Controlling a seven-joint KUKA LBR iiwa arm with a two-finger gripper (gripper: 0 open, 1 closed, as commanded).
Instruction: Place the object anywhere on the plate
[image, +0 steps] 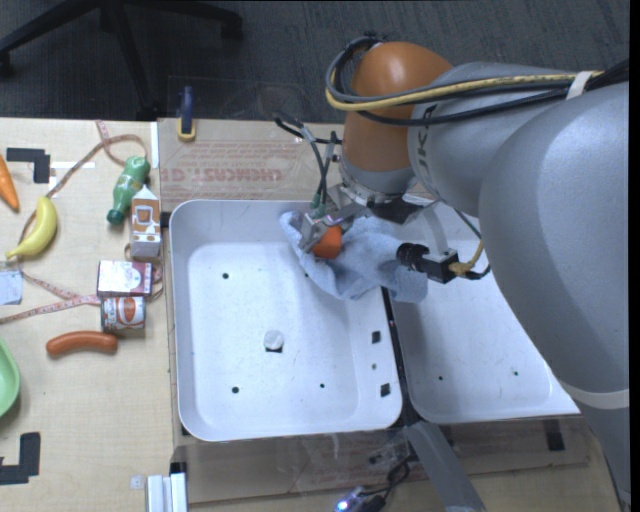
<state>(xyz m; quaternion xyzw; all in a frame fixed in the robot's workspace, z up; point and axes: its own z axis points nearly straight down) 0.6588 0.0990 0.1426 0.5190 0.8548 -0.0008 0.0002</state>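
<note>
A small orange object sits at the top right of the left bin, on a pale blue-grey plate that looks crumpled and lies across the divide between the two bins. My gripper hangs directly over the orange object, touching or nearly touching its top. The wrist and cables hide how the object sits under it. The orange band of the arm is just above.
A small white piece lies mid-floor in the left bin. The right bin lies under the arm. On the bench to the left are a banana, a green bottle, a carton, a can and a sausage.
</note>
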